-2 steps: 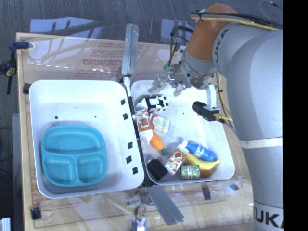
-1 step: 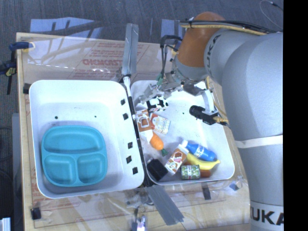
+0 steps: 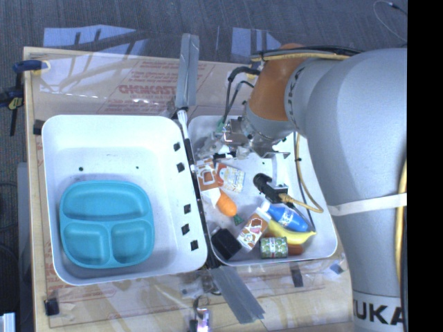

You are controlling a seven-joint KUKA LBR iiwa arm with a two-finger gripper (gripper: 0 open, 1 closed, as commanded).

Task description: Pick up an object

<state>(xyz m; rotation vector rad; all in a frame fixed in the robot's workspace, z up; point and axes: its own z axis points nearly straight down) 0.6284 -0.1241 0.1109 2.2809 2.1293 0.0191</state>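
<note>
The right bin (image 3: 325, 244) holds a heap of small items: an orange carrot-like piece (image 3: 226, 205), a blue bottle (image 3: 288, 218), a yellow banana (image 3: 294, 238), a small green can (image 3: 274, 248), a black block (image 3: 225, 242), a red-and-white carton (image 3: 252, 231) and a white packet (image 3: 233, 178). My gripper (image 3: 228, 138) reaches down into the far left part of this bin, just above the packets. The wrist and orange band (image 3: 271, 88) hide its fingers.
The left bin (image 3: 104, 133) contains a turquoise divided tray (image 3: 105, 222) at its front left. A dark cable (image 3: 304, 185) loops over the right bin. The grey arm (image 3: 360, 151) covers the right bin's far right side. A metal bar (image 3: 185, 71) stands behind the bins.
</note>
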